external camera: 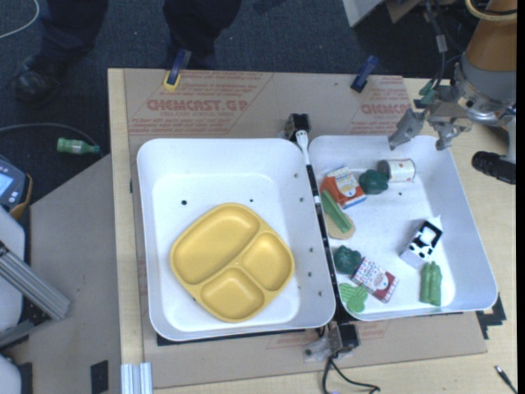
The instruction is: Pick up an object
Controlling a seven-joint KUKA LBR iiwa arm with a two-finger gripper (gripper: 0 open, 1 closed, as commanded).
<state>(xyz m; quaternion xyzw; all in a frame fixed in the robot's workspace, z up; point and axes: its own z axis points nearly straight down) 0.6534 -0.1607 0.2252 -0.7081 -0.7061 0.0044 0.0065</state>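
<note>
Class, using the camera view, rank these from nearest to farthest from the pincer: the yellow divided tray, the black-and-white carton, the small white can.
From the pincer:
1. Small white can, just below it, at the right bin's top.
2. Black-and-white carton, lower in the right bin.
3. Yellow divided tray, far off in the left bin.

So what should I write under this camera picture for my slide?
Open gripper hovers over the toy-filled right bin; a yellow divided plate fills the left bin.

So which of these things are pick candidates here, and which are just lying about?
Job:
gripper, open, above the right bin
white can
orange carton
cow-print box
green bottle

Lying about:
yellow tray in the left bin
blue clamps
</note>
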